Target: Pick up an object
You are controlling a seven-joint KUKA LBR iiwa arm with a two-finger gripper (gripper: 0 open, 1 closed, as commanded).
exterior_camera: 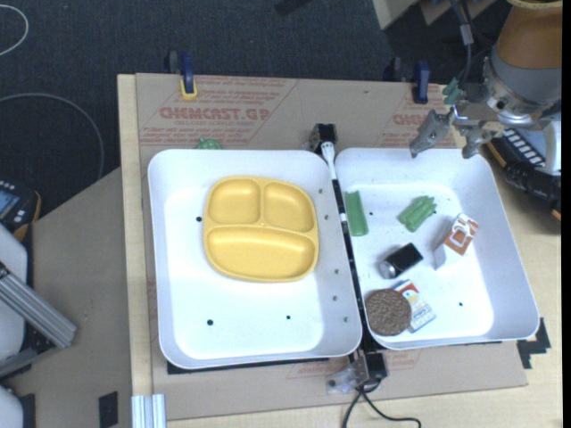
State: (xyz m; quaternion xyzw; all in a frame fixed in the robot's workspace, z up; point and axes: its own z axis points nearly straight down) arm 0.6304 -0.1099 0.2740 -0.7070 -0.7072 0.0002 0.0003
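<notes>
My fingers [449, 136] hang spread and empty over the right bin's [508, 266] far rim. The small black block [401, 259] lies mid-bin, apart from its neighbours; it looks light, rigid and smooth, so I'd pinch its long sides.

Divided plate [261, 228] in the left bin [178, 319]; in the right bin [500, 266], perhaps six small items, disc [387, 311] nearest.

I see the open gripper [447, 136] above the right white bin [500, 230]; yellow divided plastic plate [261, 228] lies in the left bin [178, 266]
</notes>
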